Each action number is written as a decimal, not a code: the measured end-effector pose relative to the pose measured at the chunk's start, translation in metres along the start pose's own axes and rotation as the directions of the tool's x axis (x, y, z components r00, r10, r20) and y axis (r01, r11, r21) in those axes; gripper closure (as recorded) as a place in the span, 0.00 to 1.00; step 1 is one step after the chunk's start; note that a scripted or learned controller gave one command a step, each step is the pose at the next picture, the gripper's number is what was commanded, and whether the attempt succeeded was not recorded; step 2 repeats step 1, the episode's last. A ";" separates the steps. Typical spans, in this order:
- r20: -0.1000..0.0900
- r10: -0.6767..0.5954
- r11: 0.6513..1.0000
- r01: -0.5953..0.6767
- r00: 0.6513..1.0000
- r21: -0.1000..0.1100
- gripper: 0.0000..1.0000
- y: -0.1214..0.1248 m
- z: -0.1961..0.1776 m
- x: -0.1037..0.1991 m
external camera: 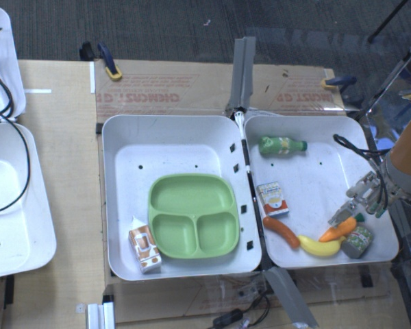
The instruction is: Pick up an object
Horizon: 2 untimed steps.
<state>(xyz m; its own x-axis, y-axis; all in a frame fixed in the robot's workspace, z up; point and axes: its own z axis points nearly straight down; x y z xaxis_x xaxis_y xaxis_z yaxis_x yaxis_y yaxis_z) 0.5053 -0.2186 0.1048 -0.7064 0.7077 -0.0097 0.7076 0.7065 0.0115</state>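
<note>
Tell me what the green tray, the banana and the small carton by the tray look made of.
Tray: likely moulded plastic, matte, with even pale green colour and rounded compartment walls. Banana: probably a plastic toy, with smooth, uniform yellow and a faint sheen. Carton: looks like printed cardboard, with flat faces and sharp folded edges, though it could be a plastic replica.

Mostly smooth plastic on brown board, as you can see.

You have two white bins, the left bin (116, 184) and the right bin (315, 163), both smooth, faintly glossy plastic. The green divided plate (192, 214) at lower centre looks matt plastic. The green bottle (282, 145), banana (320, 246), carrot (339, 230) and sausage (281, 231) at lower right have a shiny, toy-plastic sheen. The two small cartons (144, 245) (272, 199) look like printed paperboard. The bench top (212, 88) along the upper frame is matt brown cardboard. The gripper (362, 201) at right edge shows dull grey metal.
</note>
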 end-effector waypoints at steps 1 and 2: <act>-0.005 0.378 0.926 -0.378 0.926 0.017 0.00 -0.020 -0.097 0.015; -0.005 0.378 0.926 -0.378 0.926 0.017 0.00 -0.020 -0.097 0.015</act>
